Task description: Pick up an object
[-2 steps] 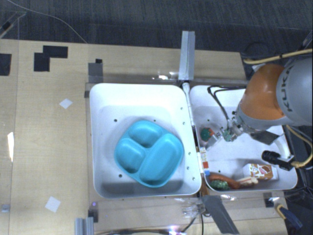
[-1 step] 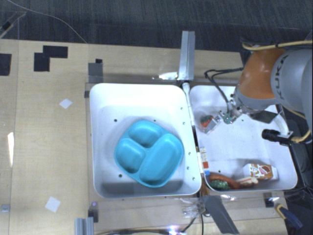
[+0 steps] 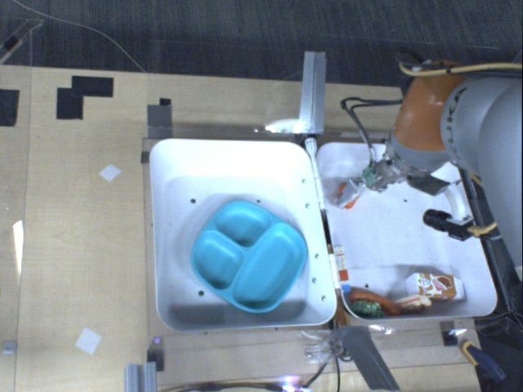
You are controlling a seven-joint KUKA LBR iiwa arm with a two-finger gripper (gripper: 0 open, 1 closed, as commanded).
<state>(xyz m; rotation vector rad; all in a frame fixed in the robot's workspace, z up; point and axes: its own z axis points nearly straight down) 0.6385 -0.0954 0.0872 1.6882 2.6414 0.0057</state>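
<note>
My claw (image 3: 369, 175) is down in the right bin (image 3: 392, 243), at its far-left corner, close to the wall btwn the two bins. My arm (image 3: 482, 129) comes in over the bin's far-right side, orange band up top. Can't tell from this angle whether the claw is released or clenched; it's too small and blurry.

Just beside the claw tip, on the side toward the divider, is a small pale thing w/ a red-orange bit (image 3: 350, 193). It's touching or nearly touching the claw. Can't tell if I've got it or if it's just lying on the bin floor.

Other stuff in the right bin is along the near edge, well apart from the claw:
- a small carton (image 3: 434, 286), white w/ brown and red print, lying on its side toward the near-right corner
- a dark green lump (image 3: 367, 307) in the near-left corner
- an orange-brown stick (image 3: 398, 304) btwn the lump and the carton, next to both

The left bin (image 3: 172, 219) holds a blue divided plate (image 3: 249, 256), three sections, sitting approx. in the middle, slightly toward the near-right. The bench (image 3: 73, 243) around the bins is pale wood w/ black tape marks (image 3: 82, 95) at the far left.
</note>
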